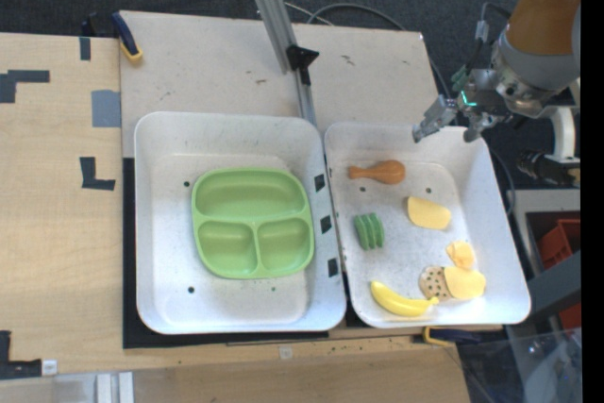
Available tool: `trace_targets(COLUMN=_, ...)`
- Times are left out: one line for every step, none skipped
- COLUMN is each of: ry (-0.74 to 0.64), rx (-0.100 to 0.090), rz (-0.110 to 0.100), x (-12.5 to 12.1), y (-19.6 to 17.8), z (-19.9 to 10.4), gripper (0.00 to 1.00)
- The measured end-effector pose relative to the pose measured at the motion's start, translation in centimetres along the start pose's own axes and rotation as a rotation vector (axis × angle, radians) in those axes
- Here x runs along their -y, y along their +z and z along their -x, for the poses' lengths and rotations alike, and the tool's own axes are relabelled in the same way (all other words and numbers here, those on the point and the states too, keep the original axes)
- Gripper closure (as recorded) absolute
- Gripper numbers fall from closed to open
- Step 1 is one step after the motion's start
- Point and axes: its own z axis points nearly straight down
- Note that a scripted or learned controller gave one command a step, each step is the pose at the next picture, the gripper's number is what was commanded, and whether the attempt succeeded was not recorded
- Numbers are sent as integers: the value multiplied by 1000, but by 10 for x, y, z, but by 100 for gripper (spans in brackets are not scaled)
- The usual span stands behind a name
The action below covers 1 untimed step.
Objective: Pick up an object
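Overhead, fingers (445, 121) spread apart and empty above right bin's (497, 203) far rim, drumstick (378, 172) nearby.

Right bin (491, 203): open floor in the middle and along the far wall. Drumstick (377, 171) sits near the far left, green ridged piece (369, 231) by the left wall, yellow wedge (428, 213) mid-right. Near end is crowded: banana (399, 300), cookie (433, 281) and yellow pieces (462, 271) lie close together. Left bin (151, 231): green divided plate (253, 223) takes the centre, a bare strip all round it. Slanted metal post (274, 9) crosses above the far surface (208, 61), ending at the bins' shared edge.
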Motion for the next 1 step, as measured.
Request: trace_targets(ry=1, rx=0, rz=-6, x=-3, y=63, z=3, gripper=0)
